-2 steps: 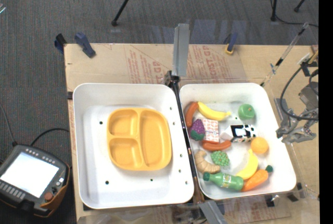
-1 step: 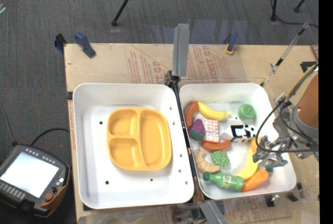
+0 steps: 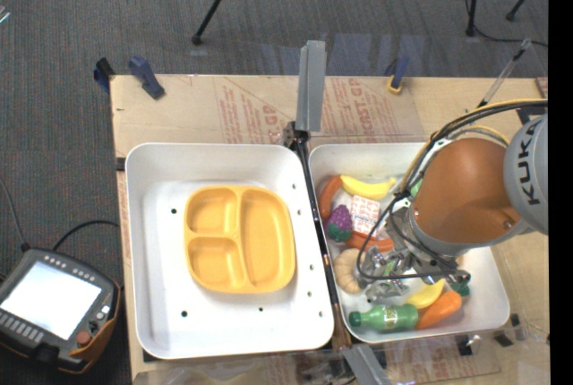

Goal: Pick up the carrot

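The carrot [image 3: 441, 310], orange with a green top, lies near the front right corner of the right bin [image 3: 495, 285]. A small yellow piece [image 3: 428, 294] rests against its left end. My gripper [image 3: 389, 272] hangs low over the middle of that bin, just left of and behind the carrot, among cables. The orange wrist band [image 3: 466, 191] hides the bin's back right part.
The right bin also holds a green bottle [image 3: 385, 318], a banana [image 3: 367, 186], purple grapes [image 3: 339, 221], a red-and-white box [image 3: 365, 213], a tan bread piece [image 3: 347, 269] and an orange-red item [image 3: 329, 192]. A yellow divided plate [image 3: 240, 239] sits in the left bin [image 3: 152, 195].
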`<act>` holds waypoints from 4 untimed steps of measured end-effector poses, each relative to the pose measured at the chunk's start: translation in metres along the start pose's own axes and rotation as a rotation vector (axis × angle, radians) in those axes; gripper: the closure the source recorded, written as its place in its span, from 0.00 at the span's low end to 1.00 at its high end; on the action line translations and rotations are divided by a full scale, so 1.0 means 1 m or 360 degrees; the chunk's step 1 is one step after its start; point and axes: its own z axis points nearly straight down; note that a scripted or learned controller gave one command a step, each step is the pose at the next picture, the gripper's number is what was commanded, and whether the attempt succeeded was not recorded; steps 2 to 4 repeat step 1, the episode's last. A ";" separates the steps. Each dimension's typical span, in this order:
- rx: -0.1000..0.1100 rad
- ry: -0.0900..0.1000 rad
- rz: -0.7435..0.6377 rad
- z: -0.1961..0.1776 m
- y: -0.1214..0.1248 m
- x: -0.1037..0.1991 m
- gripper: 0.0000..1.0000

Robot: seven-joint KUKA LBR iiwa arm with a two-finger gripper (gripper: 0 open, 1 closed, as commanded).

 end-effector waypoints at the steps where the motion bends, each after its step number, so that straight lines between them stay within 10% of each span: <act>1: 0.0002 0.0000 -0.0449 -0.105 -0.075 0.014 1.00; 4: 0.0002 0.0000 -0.0449 -0.105 -0.075 0.014 1.00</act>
